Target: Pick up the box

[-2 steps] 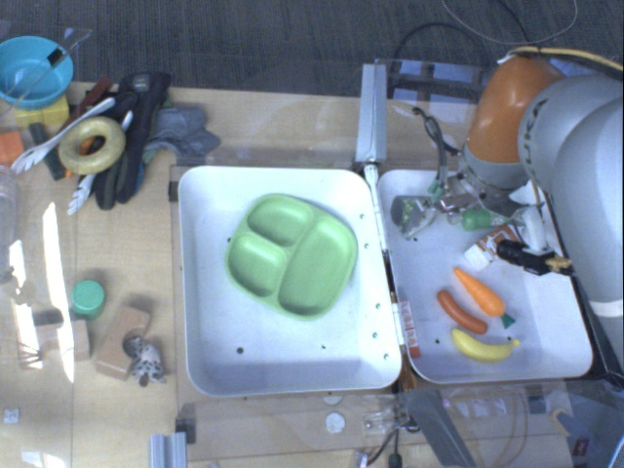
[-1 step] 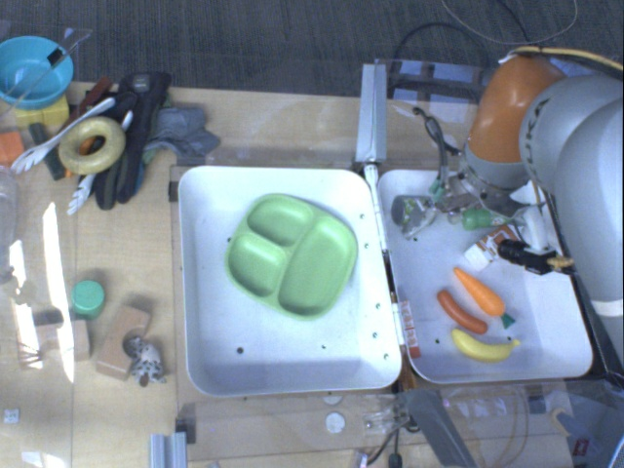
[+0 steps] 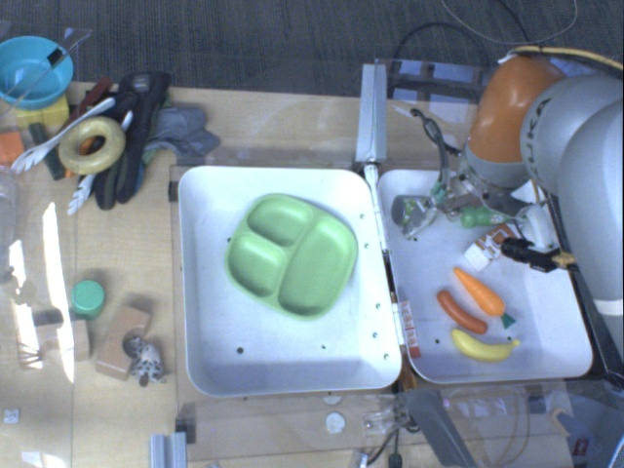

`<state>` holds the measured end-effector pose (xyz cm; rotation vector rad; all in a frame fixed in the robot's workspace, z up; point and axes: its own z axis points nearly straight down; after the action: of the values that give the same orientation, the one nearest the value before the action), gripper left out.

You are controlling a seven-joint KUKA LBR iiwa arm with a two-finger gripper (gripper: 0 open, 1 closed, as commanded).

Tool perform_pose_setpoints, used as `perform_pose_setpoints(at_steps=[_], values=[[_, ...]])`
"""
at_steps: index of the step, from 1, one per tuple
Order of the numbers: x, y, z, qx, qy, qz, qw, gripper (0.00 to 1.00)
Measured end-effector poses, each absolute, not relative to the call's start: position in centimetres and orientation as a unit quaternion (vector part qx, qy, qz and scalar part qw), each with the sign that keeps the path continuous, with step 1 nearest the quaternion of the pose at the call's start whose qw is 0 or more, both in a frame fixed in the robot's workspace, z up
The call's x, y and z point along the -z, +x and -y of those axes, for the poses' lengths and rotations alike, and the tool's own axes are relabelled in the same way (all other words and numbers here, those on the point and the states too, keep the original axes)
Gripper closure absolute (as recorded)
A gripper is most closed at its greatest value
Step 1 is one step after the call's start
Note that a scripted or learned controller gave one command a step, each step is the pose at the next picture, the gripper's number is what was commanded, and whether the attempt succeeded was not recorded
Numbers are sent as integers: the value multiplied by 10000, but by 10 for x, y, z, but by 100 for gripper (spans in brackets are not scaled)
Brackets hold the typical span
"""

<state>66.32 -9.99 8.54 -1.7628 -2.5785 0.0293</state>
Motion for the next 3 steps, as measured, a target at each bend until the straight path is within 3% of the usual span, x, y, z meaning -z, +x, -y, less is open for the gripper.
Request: perform_pose_setpoints(at_steps=[3], values=[[-85,662,99,-110,-5990,8005,119,0]])
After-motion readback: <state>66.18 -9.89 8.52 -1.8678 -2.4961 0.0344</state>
